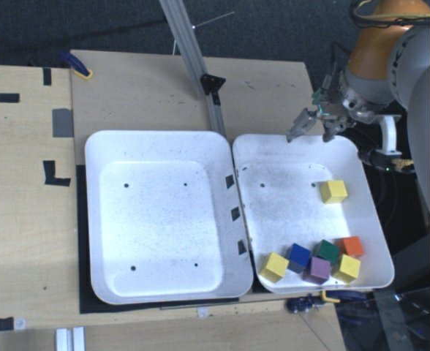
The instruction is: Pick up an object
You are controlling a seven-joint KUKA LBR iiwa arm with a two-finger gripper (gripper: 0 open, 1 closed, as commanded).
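Since nothing had yet been picked up, the left bin [160, 218] on the worktop [142, 93] held no blocks. The right bin [288, 189] carried them all: one yellow cube [333, 191] alone toward its right wall, and a near-edge cluster [314, 260] of yellow, blue, purple, green and orange blocks. Over its far rim hung the gripper [314, 126], fingers spread, gripping nothing, probably poised to descend.

Single fixed camera above the tabletop [156, 86], looking down at a slant; far enough to take in both white bins [98, 218] across the frame's middle; arm [390, 42] enters at upper right; dark floor along the top edge.
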